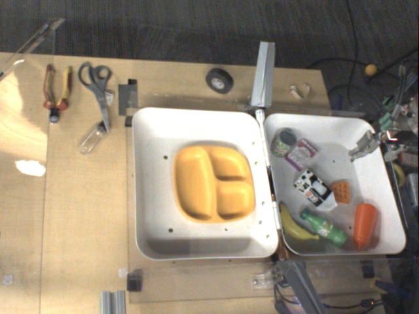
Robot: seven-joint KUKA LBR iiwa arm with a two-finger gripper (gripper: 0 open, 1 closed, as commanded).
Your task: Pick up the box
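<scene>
We see the box (313, 188), white with black and coloured markings, lying tilted in the middle of the right bin (327, 124), between a purple packet (301, 153) and a green bottle (323, 227), with an orange waffle piece (341, 191) just beside it. The tool (364, 145) sits at the bin's upper right, apart from the box; we cannot tell its opening.

Gripper (362, 146) at the frame's right edge
Pale grey metal fingers; behind them dark parts with green and red bits, tangled cables.
</scene>
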